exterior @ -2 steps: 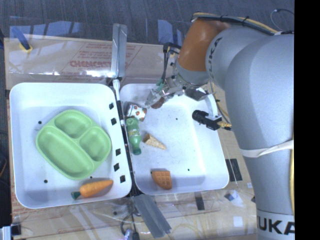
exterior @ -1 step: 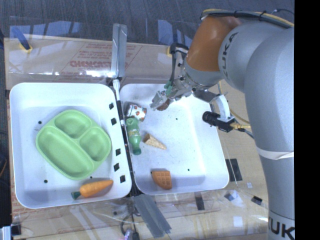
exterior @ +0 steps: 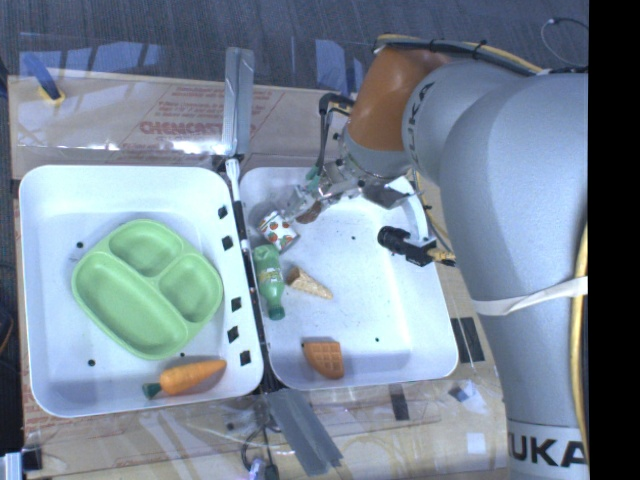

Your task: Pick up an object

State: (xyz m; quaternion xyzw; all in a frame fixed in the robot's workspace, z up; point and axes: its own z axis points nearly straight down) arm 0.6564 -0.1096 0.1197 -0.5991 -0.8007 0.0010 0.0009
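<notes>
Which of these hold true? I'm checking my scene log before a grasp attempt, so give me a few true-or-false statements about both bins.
1. The green divided plate lies in the left bin. True.
2. The toy carrot lies in the right bin. False: it lies in the left bin, near its front edge.
3. The green bottle lies along the right bin's left wall. True.
4. The claw hovers over the left bin. False: it is over the right bin's back left part.
5. The ice cream cone rests on the plate. False: it lies on the right bin's floor.
</notes>
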